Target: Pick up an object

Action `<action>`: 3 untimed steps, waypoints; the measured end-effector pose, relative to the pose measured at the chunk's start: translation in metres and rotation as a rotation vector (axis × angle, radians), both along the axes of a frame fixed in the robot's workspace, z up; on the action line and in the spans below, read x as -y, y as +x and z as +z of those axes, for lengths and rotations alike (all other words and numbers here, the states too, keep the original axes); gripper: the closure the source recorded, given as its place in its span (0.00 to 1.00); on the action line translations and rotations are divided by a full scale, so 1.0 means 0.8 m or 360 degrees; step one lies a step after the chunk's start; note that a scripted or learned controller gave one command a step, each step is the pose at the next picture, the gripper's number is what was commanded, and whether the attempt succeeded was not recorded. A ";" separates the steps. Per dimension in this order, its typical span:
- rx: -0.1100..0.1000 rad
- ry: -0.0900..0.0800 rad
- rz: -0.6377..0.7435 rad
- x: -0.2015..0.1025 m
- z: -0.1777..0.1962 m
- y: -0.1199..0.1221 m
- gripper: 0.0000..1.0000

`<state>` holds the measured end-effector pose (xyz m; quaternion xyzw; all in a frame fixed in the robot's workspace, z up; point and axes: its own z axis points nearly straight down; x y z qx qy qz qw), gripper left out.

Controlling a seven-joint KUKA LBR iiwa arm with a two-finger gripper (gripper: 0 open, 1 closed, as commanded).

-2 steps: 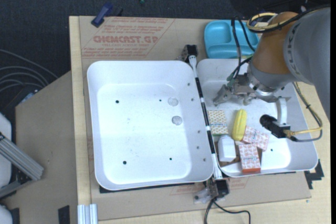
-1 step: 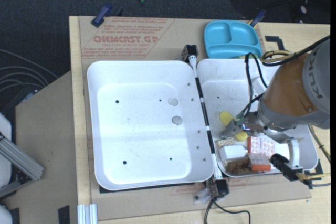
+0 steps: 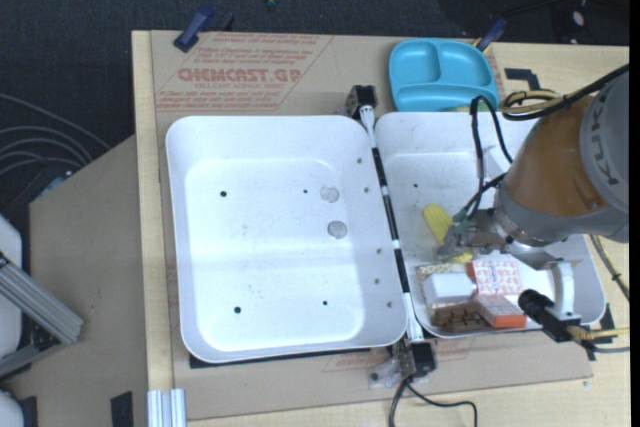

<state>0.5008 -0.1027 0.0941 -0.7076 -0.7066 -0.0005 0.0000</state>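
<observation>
Hand [image 3: 462, 237] low in right bin [image 3: 420, 137], grip state unclear; yellow object [image 3: 436, 221] just beside it, boxes [image 3: 470, 300] near; left bin [image 3: 200, 145] on bench [image 3: 160, 95]

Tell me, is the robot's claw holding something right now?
It cannot be told. The gripper is low in the right bin, right beside the yellow object, but the arm hides any hold.

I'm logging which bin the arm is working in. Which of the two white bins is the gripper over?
The right bin, the one holding the yellow piece and small boxes. The gripper hangs there; the left bin lies apart.
</observation>
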 end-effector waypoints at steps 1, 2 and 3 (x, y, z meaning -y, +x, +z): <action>0.0003 0.0002 0.0006 -0.105 0.196 -0.026 1.00; 0.0000 0.0000 0.0004 -0.196 0.204 -0.023 1.00; 0.0000 -0.0001 0.0005 -0.236 0.211 -0.027 1.00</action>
